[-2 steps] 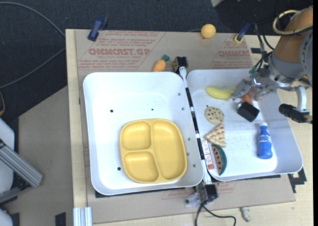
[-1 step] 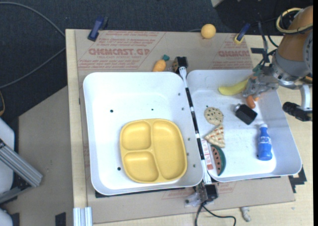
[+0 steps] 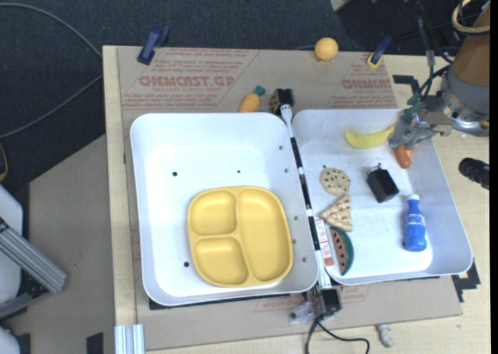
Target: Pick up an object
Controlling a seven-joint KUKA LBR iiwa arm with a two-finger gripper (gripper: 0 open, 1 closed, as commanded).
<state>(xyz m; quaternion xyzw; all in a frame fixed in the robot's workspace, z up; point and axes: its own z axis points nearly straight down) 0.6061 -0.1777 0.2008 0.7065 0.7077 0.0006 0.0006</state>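
Claw (image 3: 408, 136) hovers at the right bin's (image 3: 451, 189) two o'clock corner; grip state unclear. I fear it nudges banana (image 3: 367, 138) or orange piece (image 3: 402, 157) away.

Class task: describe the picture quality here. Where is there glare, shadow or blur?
Camera view: even overhead light, soft short shadows beside the blue bottle and black block; mild sheen on the yellow tray; the gripper looks slightly soft; white bins bright, not blown out.

Grey arm (image 3: 467, 103), orange band above wrist, dark cables alongside; small grey metal pincer (image 3: 406, 133).
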